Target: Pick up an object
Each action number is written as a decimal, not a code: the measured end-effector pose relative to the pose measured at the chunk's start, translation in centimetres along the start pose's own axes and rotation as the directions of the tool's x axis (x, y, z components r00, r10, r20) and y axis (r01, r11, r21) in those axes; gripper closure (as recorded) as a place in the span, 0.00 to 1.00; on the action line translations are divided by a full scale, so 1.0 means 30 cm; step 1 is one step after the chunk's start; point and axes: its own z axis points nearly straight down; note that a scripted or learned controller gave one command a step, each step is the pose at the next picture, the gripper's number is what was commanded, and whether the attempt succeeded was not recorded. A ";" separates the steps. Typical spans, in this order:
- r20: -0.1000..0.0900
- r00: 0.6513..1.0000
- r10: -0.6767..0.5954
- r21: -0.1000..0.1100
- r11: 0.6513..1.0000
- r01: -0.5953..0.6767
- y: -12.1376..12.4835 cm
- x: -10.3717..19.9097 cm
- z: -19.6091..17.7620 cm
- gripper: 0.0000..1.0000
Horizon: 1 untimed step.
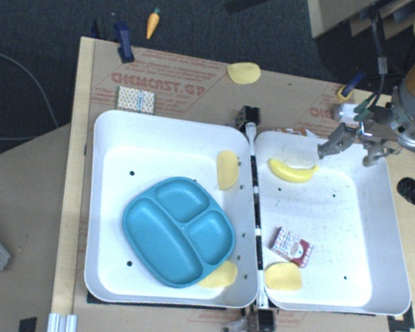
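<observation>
Gripper (pixel 355 148) poised over the far edge of the right bin (pixel 381 251), fingers spread apart, nothing between them. Just beside the left finger, a yellow banana (pixel 292 171) lying near the bin's far left corner. Toward the near edge, a small red-and-white packet (pixel 291 246), and a pale yellow piece (pixel 284 277) by the near left corner. In the left bin (pixel 107 208), a blue divided plate (pixel 178 231) at the middle, a yellow piece (pixel 227 170) along the right edge.
</observation>
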 end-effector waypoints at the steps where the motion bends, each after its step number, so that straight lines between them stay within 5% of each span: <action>1: -0.001 1.000 0.000 0.005 1.000 0.000 0.164 -0.054 0.387 0.00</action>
